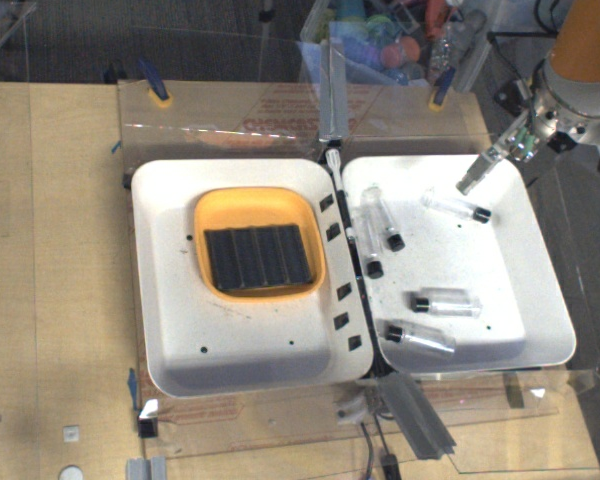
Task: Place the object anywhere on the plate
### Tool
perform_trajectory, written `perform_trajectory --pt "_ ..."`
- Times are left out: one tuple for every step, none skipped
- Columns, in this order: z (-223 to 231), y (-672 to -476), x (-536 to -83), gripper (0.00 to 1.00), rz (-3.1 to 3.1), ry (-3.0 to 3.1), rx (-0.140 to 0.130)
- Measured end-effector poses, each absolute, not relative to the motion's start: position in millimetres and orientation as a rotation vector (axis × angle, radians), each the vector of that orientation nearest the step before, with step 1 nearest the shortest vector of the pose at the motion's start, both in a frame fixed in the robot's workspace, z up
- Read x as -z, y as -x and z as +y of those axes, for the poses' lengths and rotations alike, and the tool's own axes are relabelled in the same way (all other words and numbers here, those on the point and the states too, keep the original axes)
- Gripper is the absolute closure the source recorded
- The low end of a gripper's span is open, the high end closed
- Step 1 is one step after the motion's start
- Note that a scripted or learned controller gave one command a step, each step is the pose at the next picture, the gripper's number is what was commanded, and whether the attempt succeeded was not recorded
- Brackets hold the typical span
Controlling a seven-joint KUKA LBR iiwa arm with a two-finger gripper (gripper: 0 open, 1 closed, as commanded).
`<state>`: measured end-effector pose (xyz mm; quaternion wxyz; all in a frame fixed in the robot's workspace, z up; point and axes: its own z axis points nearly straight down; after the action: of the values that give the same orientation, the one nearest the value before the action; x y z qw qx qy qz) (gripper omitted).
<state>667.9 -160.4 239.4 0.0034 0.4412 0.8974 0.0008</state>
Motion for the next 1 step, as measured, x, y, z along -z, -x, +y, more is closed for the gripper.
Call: perform_trajectory --pt "-163.1 -667.1 -230.4 0.0 2.905 -1.192 -0.002"
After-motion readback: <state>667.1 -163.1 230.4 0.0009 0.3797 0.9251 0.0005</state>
